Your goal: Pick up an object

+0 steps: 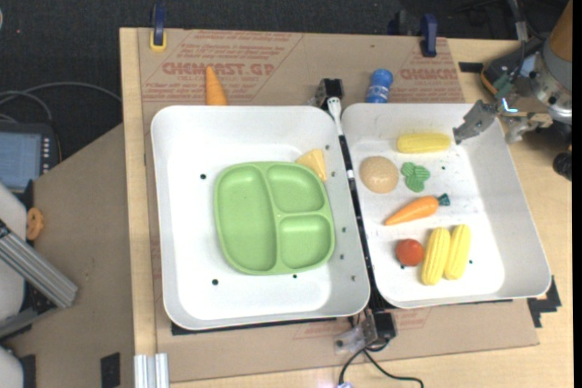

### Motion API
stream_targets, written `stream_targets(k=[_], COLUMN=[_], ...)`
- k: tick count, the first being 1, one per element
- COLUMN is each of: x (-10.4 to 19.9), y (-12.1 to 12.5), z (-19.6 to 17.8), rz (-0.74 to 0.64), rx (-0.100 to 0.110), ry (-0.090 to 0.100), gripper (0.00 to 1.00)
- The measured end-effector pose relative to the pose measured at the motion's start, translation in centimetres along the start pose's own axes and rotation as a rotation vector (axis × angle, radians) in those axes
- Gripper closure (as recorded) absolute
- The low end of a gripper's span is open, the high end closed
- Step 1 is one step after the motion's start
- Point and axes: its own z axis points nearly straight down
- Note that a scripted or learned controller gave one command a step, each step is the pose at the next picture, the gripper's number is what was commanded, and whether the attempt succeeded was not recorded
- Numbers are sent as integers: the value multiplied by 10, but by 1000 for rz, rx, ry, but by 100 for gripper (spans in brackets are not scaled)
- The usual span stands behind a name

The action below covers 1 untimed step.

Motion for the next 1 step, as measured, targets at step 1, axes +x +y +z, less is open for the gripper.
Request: stream_targets(k=[1], x=[30], y=[74], z=[-99], rz=[-7], rx=[-16], ry=[-4], gripper=[0])
